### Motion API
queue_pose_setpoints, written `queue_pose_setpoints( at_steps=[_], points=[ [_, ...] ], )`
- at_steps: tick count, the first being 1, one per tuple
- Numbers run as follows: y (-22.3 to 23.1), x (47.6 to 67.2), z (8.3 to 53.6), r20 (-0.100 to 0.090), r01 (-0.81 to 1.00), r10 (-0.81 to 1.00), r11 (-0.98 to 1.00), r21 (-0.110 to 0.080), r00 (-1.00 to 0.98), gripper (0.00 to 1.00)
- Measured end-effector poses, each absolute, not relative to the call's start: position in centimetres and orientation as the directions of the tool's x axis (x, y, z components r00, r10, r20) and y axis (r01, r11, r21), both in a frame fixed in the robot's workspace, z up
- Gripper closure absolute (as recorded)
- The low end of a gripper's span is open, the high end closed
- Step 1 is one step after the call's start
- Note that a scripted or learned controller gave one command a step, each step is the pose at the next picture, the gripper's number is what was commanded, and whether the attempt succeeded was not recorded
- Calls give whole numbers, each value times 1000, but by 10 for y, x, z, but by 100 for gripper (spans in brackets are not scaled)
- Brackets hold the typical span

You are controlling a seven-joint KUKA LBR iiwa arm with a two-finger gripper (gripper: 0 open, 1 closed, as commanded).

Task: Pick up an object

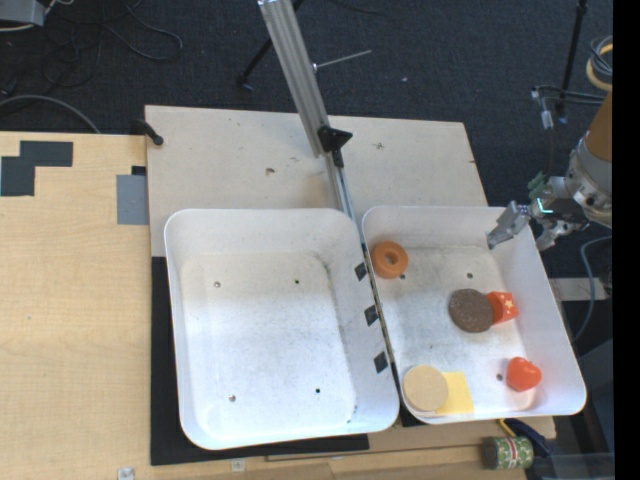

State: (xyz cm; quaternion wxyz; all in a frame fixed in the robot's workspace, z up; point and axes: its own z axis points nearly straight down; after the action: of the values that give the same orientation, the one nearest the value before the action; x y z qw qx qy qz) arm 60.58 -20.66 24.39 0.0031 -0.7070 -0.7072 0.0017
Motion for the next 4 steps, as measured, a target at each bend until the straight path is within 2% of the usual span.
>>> queue_pose_setpoints(
  at_steps=[1, 2, 3, 4],
  points=[
    [-206, 607, 246, 0, 1000, 1000, 3, -3, -3, 0],
    [-209, 615, 189, 2, 1000, 1000, 2, -7, -2, 0],
    [-201, 607, 130, 3, 1000, 1000, 1, -8, -1, 0],
    [-200, 607, 90, 0, 1000, 1000, 0, -2, 0, 0]
  ],
)
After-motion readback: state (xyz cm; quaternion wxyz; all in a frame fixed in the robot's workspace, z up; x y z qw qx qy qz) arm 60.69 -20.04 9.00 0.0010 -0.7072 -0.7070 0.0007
